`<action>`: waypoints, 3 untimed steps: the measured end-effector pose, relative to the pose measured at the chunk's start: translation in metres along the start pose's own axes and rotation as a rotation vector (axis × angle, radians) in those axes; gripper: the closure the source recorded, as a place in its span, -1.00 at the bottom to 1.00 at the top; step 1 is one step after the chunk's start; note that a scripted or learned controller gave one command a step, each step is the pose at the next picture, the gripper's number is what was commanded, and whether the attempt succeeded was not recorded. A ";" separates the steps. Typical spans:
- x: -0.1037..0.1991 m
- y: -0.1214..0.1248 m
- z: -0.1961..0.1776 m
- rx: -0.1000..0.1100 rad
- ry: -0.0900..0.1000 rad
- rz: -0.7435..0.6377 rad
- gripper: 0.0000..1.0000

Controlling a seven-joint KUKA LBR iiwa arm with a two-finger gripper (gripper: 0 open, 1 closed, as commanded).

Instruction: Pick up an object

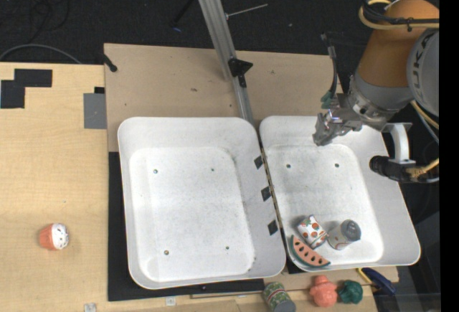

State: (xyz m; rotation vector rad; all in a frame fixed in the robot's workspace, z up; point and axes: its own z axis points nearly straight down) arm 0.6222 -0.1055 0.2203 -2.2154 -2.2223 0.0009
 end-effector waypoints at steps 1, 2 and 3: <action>0.052 0.007 0.009 0.001 0.001 -0.001 1.00; 0.099 0.007 0.011 0.002 0.000 0.000 1.00; 0.159 0.023 0.004 -0.002 0.000 -0.002 1.00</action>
